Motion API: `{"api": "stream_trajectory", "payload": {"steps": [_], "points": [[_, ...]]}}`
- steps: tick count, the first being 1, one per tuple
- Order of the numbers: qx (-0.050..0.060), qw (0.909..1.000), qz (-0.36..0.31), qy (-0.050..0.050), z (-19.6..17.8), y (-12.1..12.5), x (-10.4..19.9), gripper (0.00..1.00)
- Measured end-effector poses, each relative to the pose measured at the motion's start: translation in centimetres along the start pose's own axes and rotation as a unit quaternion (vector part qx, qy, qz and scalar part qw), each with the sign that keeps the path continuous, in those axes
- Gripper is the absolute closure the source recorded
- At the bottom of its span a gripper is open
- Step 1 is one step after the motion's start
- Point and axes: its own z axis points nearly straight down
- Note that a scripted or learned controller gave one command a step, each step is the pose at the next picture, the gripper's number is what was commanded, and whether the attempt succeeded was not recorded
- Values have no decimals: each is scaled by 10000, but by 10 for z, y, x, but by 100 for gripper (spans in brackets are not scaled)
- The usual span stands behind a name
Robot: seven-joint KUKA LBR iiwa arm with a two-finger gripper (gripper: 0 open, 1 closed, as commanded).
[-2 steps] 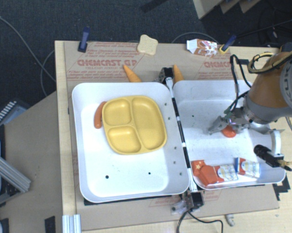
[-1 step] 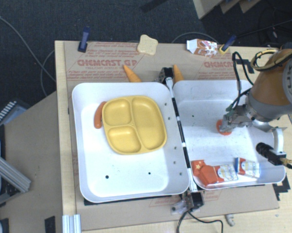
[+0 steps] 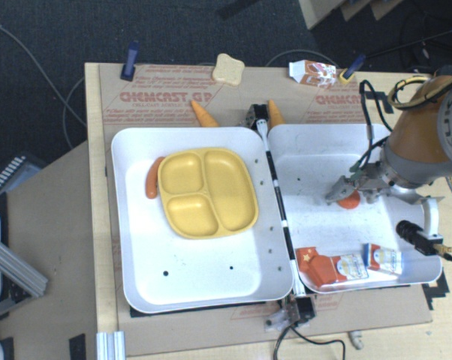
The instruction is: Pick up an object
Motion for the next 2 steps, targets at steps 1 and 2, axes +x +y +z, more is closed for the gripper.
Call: {"api": "stream_trajectory", "payload": {"steps": [1, 2], "points": [[30, 10000, 0, 14, 12, 17, -47, 0], [52, 10000, -7, 34, 13, 15, 22, 0]]}}
